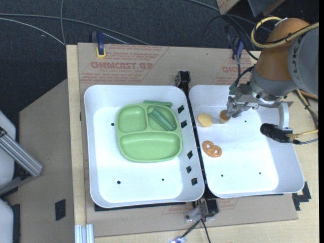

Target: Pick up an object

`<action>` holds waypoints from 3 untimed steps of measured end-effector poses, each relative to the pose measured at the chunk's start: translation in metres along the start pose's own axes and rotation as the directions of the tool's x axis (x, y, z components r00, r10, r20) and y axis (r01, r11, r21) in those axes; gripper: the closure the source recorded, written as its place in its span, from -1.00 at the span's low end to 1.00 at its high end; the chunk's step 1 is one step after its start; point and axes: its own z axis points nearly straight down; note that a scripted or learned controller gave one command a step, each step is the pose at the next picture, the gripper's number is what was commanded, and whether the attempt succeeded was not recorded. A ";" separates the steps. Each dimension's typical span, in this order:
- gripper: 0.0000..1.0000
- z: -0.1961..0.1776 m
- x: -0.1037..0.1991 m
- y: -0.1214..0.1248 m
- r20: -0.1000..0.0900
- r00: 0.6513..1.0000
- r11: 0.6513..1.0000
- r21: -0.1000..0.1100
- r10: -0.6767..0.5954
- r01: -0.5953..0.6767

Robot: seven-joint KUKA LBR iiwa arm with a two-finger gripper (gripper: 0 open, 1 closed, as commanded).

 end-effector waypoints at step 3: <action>1.00 -0.097 0.053 -0.028 -0.004 1.000 1.000 0.010 -0.005 0.005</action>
